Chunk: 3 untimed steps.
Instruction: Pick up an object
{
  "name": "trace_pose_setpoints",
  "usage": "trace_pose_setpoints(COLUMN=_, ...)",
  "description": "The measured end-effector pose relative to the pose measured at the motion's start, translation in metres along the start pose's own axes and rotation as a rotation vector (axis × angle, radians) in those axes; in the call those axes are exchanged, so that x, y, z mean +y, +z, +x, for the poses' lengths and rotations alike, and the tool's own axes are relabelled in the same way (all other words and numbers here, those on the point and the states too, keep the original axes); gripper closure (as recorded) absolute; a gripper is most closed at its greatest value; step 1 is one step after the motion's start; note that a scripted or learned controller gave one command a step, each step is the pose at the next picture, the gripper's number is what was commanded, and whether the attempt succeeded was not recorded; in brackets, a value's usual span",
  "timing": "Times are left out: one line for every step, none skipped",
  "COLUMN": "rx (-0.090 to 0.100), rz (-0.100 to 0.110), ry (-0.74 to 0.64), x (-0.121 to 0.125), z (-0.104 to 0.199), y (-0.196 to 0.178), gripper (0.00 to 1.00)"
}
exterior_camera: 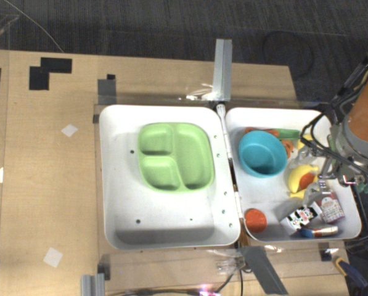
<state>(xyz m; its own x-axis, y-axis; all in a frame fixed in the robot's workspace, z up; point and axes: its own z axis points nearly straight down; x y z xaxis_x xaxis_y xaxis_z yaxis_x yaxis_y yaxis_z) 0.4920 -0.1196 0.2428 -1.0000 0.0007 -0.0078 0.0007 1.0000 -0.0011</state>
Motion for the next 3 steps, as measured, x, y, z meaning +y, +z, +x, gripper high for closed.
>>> trace_pose_setpoints(rx=0.011, rz=-0.002, ry=0.055, x=-0.014, z=-0.010, y=0.108, gripper=0.00)
trace_pose_setpoints(rx=-0.006, rz=0.002, ry=0.138, x=-0.020, z=-0.046, y=0.153, gripper=0.00)
trace_pose_setpoints(rx=-0.015, rz=0.026, ry=0.076, x=-0.030, z=-0.134, y=0.152, gripper=0.00)
